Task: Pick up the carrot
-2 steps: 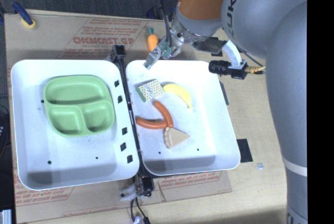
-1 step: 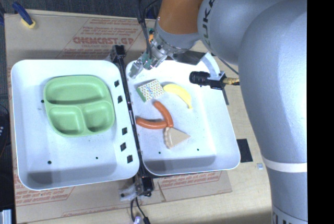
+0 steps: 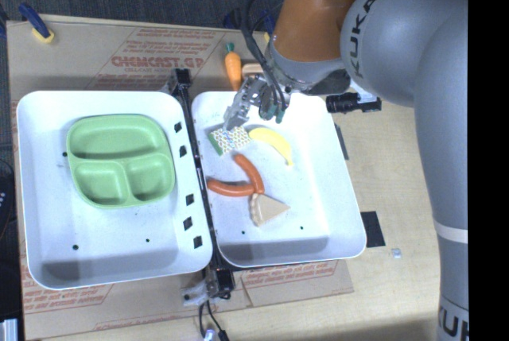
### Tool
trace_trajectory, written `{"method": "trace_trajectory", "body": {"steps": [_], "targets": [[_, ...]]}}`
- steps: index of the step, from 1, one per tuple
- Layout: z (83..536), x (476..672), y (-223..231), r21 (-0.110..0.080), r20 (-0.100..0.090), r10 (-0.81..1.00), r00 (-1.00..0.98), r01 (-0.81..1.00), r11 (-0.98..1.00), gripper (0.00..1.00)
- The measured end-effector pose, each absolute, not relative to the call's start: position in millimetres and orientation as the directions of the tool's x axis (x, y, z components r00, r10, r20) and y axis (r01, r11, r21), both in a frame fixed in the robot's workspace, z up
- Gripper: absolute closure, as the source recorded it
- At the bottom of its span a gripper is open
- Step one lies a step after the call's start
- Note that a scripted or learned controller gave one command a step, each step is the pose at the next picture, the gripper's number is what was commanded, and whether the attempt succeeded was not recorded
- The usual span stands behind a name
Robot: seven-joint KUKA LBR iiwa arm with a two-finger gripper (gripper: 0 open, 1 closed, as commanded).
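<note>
The carrot (image 3: 231, 68), small and orange with a green top, lies on the cardboard just beyond the far rim of the right bin (image 3: 342, 196). My gripper (image 3: 256, 107) hangs over the far left part of that bin, a little in front of and to the right of the carrot. Its fingers (image 3: 238, 110) stand open with nothing between them. Below the gripper lie a checked green-and-white wedge (image 3: 227, 140) and a yellow banana (image 3: 272, 143).
Two reddish sausages (image 3: 241, 177) and a tan bread wedge (image 3: 267, 210) lie mid-bin on the right. A green divided plate (image 3: 121, 158) sits in the left bin (image 3: 32, 196). A blue-and-yellow clip (image 3: 36, 22) lies at the far left corner of the bench.
</note>
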State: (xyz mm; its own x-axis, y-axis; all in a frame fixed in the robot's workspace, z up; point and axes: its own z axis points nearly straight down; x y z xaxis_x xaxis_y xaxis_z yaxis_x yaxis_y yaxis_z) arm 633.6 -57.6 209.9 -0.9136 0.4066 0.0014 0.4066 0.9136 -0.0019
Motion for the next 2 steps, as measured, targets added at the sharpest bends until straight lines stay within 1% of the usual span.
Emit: {"method": "trace_trajectory", "body": {"steps": [1, 2], "targets": [[248.4, 575.4, 17.0, -0.001, 0.001, 0.474, -0.881, 0.474, 0.881, 1.0], [255.5, 574.8, -77.3, -0.002, -0.001, 0.418, -0.909, 0.418, 0.909, 1.0]]}}
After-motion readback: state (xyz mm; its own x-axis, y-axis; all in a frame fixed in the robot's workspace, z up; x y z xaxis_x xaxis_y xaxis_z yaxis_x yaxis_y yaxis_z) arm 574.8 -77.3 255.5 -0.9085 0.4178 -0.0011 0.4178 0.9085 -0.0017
